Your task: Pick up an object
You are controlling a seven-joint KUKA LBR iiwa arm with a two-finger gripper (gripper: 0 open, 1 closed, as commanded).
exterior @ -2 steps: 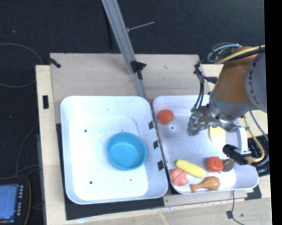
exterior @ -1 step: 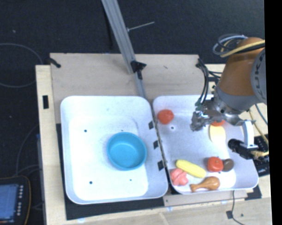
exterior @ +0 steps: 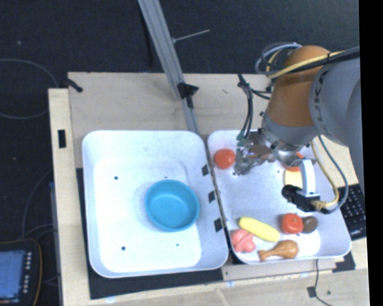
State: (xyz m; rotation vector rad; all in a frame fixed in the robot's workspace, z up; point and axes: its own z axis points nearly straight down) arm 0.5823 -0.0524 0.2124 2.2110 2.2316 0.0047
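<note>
My gripper (exterior: pixel 243 164) hangs over the upper left part of the right bin (exterior: pixel 259 194), just right of an orange-red ball (exterior: pixel 225 158) lying near the bin's top left corner. Nothing shows between the fingers. Along the bin's lower edge lie a pink lump (exterior: pixel 244 241), a yellow banana (exterior: pixel 259 229), a brown drumstick (exterior: pixel 279 249), a red tomato (exterior: pixel 292 223) and a small brown piece (exterior: pixel 309 224). An orange and yellow item (exterior: pixel 294 172) is partly hidden under the wrist.
The left bin (exterior: pixel 110 158) holds a blue bowl (exterior: pixel 172 204). A grey metal pole (exterior: pixel 166 53) slants down to the gap between the bins. A keyboard (exterior: pixel 355 209) lies at the right edge and a screen (exterior: pixel 12 276) at the lower left.
</note>
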